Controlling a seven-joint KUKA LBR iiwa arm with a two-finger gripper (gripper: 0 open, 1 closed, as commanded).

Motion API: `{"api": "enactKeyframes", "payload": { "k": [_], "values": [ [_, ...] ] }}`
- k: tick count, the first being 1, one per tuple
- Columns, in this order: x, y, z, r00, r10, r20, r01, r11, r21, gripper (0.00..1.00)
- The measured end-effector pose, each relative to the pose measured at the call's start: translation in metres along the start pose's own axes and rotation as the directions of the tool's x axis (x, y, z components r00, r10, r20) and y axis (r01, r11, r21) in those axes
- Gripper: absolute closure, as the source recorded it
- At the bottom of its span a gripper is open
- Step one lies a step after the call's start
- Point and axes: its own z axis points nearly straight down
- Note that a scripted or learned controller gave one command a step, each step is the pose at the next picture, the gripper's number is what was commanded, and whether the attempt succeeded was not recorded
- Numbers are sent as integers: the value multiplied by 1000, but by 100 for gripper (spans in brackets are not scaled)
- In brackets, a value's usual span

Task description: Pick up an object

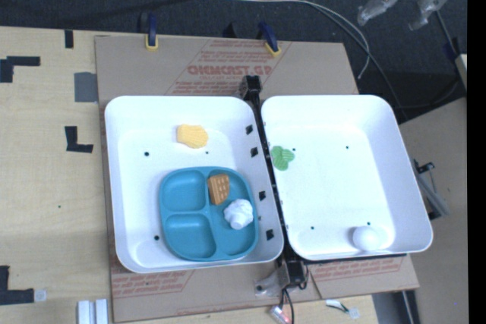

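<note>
Camera view: end effector (404, 2) spread open, empty-fingered, above bins.

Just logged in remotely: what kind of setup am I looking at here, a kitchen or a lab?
Most likely a robot grasping test bench, not a kitchen. Two white bins sit clamped on a cardboard sheet, cables run across the dark floor, and the contents look like toys: a blue divided tray and a green item.

Desk (45, 186) pale wood, black tape marks left of the cardboard sheet (228, 68); sheet lies flat on it, clamped at far edge by two blue-yellow clamps (152, 34); on the sheet, left bin (121, 186) and right bin (395, 163) touching side by side; cable (304, 4) beyond the sheet.
</note>
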Motion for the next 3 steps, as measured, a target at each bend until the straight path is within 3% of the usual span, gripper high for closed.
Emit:
{"api": "enactKeyframes", "payload": {
  "k": [1,2,3],
  "values": [
    [-7,37,22,1000,2,0,-2,1000,0,0],
    [-111,34,-24,1000,9,2,-9,1000,-6,0],
    [-105,36,-33,1000,1,1,-1,1000,-4,100]
  ]
}}
